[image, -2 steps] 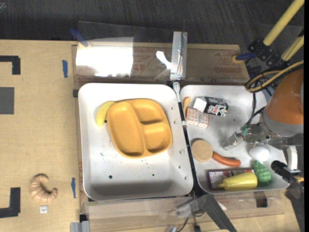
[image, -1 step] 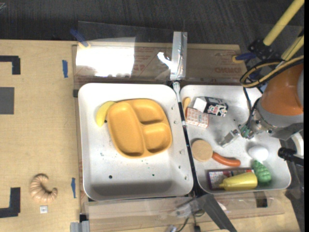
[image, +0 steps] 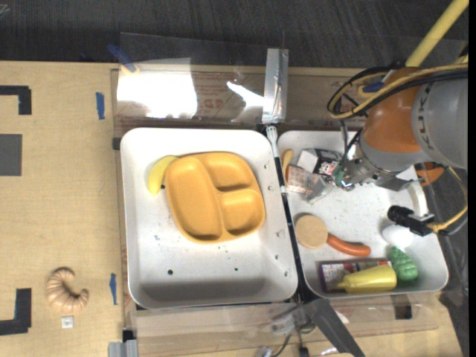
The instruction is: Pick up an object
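Note:
My gripper (image: 345, 177) hangs low over the back of the right bin (image: 435, 270), below the arm's orange band. It sits just right of a crumpled silvery packet (image: 305, 181) and a small dark packet (image: 324, 161). Nearer the front lie a tan round disc (image: 312, 230), an orange sausage-shaped toy (image: 348, 245), a yellow bottle (image: 368, 278) resting on a flat boxed pack (image: 331, 271), and a green toy (image: 402, 265). The gripper's body hides whatever is between its tips.
In the left bin (image: 141, 222) a yellow divided plate (image: 214, 195) lies over part of a banana (image: 156, 173). A toy croissant (image: 67, 288) rests on the bench at the far left. A ridge (image: 286, 222) separates the bins.

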You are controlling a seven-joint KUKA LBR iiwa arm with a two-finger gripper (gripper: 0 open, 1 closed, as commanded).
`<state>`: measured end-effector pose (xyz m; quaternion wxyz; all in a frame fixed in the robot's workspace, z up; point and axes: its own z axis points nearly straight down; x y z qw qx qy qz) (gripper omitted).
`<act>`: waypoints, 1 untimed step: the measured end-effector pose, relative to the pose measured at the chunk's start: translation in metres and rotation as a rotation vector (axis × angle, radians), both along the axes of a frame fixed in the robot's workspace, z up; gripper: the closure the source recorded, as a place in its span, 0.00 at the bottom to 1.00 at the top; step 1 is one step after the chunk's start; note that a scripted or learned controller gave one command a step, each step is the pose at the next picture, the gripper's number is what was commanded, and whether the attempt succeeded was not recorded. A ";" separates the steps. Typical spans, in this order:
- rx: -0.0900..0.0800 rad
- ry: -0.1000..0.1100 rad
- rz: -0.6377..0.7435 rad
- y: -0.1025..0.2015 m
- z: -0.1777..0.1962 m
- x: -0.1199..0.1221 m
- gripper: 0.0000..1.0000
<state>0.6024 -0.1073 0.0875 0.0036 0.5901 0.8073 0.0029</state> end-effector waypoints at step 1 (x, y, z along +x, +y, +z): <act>-0.004 -0.007 -0.004 -0.003 0.013 0.002 1.00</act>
